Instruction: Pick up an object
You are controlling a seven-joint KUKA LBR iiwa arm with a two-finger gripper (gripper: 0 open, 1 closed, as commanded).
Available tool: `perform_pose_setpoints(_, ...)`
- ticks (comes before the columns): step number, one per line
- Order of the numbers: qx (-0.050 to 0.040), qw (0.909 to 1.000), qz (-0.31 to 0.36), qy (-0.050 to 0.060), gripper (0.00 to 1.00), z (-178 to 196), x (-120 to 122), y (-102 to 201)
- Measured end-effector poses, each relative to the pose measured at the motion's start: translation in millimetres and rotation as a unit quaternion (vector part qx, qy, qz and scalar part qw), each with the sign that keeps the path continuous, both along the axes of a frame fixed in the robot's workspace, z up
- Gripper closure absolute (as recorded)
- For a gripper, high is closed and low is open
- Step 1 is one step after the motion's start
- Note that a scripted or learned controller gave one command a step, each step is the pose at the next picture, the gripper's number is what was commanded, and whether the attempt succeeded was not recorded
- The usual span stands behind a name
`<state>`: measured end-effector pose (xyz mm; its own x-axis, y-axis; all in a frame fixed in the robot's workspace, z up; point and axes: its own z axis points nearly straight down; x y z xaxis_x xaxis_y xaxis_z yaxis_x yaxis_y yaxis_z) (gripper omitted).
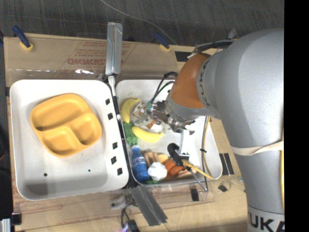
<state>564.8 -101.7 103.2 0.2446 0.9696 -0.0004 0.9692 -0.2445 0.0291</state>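
Reaching in from the right, the arm (241, 86) hides much of your right bin (212, 170); "UKA" reads at lower right. Left bin (63, 182) holds a yellow tray (65, 123). Tool (161, 115) sits over the bananas (145, 133) at center; whether it grips anything, you cannot tell.

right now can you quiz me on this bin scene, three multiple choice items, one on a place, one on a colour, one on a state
1. Where does the divided tray lie?
A. left bin
B. right bin
C. on the floor

2. What colour is the bottle at the right bin's near-left corner?
A. red
B. blue
C. black

3. How does the banana in the right bin rest?
A. standing on end
B. hanging from the arm
C. lying flat

Answers: 1 A, the tray sits inside the left bin. 2 B, its body is blue. 3 C, it lies flat among the clutter, beside the gripper.
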Motion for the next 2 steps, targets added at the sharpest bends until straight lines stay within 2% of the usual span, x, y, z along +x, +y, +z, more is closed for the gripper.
perform_pose_setpoints(1, 0.0039, 0.9999, 0.003, 0.015, 1.0, -2, -8, 3)
perform_pose_setpoints(2, 0.0024, 0.9939, 0.109, 0.014, 1.0, 78, 2, 4)
